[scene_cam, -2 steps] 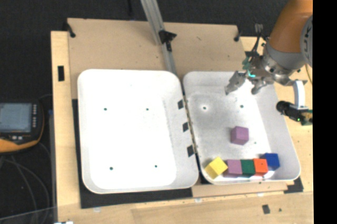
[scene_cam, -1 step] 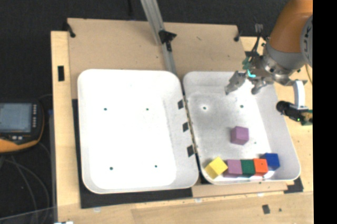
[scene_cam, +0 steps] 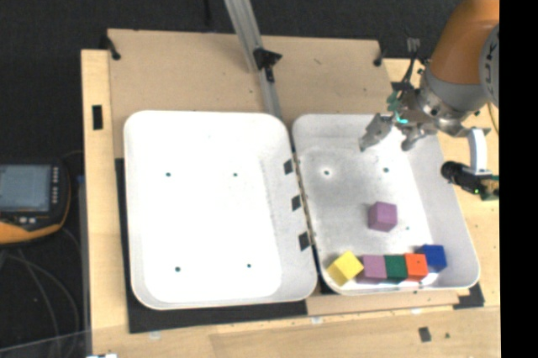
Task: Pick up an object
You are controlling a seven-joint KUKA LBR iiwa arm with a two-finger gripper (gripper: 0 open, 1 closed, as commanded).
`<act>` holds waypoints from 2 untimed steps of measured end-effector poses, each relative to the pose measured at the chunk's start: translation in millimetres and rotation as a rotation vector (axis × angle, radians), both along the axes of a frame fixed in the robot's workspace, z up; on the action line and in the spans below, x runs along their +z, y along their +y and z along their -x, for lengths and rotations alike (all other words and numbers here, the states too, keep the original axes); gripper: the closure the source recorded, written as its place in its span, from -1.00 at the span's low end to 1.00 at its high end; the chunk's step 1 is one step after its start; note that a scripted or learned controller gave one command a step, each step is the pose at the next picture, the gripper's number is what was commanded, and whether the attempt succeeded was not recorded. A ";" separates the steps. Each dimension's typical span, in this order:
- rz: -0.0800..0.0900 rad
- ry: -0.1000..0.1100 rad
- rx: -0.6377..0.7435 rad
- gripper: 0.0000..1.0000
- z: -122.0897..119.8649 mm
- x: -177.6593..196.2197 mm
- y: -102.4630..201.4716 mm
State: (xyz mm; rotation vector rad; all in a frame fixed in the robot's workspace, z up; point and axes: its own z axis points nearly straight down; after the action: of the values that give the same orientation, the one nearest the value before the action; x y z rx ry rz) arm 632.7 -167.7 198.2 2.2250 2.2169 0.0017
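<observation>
The gripper [scene_cam: 392,137] hangs over the far right part of the right bin [scene_cam: 324,148], its two fingers spread apart with nothing between them. One finger [scene_cam: 372,134] points down to the left, the other [scene_cam: 413,138] sits to its right. Above them rises the grey wrist and the orange band [scene_cam: 465,37] of the arm, coming in from the right.

Nearer in the same bin, well apart from the gripper, a purple cube [scene_cam: 382,215] stands alone around the middle of the floor. Along the near wall lies a row of blocks (touching or nearly so): a yellow cube [scene_cam: 345,268] tilted at the left end, then a pink block [scene_cam: 373,267], a green block [scene_cam: 396,267], an orange block [scene_cam: 416,265] and a blue cube [scene_cam: 434,256] at the right end.

The left bin [scene_cam: 210,205] sits just beside the right one on the counter [scene_cam: 193,71]. A metal rail [scene_cam: 239,7] slants across the far side.
</observation>
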 end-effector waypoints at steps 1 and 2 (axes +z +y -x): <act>0.000 0.000 -0.001 -1.00 0.0 0.0 0.0; 0.000 0.000 -0.001 -1.00 0.0 0.0 -0.1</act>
State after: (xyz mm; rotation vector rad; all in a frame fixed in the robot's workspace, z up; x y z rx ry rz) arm 632.7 -167.8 198.2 2.2262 2.2154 0.0020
